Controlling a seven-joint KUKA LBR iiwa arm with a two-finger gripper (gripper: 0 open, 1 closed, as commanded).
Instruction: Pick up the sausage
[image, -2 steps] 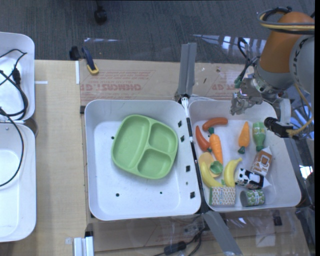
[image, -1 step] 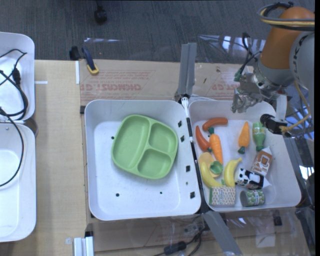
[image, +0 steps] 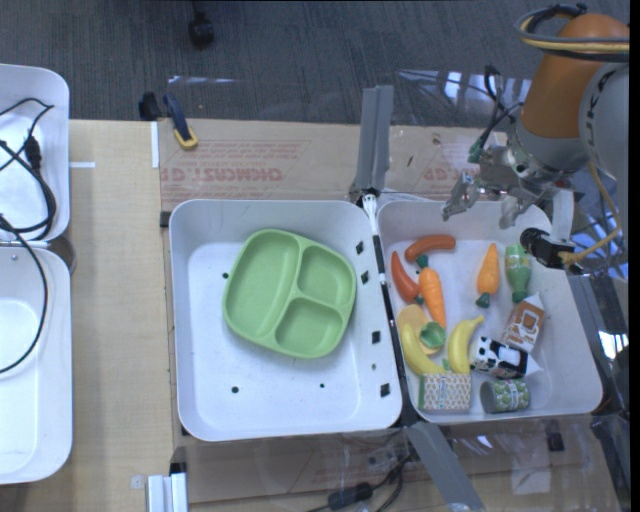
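The gripper (image: 487, 203) hangs over the back edge of the right bin (image: 585, 395), its two fingers spread apart with nothing between them; one fingertip (image: 459, 205) sits near the bin's rear left corner, the other toward the middle of the back wall. The sausage (image: 429, 245) lies just in front of and below the gripper, a reddish-orange piece stretched roughly sideways near the back of the right bin; open white floor shows behind it and to its right. Its left end is close to a red chili pepper (image: 402, 277) hugging the divider side; a carrot (image: 432, 291) lies just in front of the sausage, near it. Further right, a second small carrot (image: 488, 270) and a green bottle (image: 517, 272) stand off with a clear strip of floor between them and the sausage. The front of the bin is crowded; bananas (image: 440, 348), a carton (image: 524, 325), a can (image: 506, 395) and a box (image: 446, 392) press along the front wall. The left bin (image: 200, 400) holds a green divided plate (image: 290, 294) with wide bare floor all round it.
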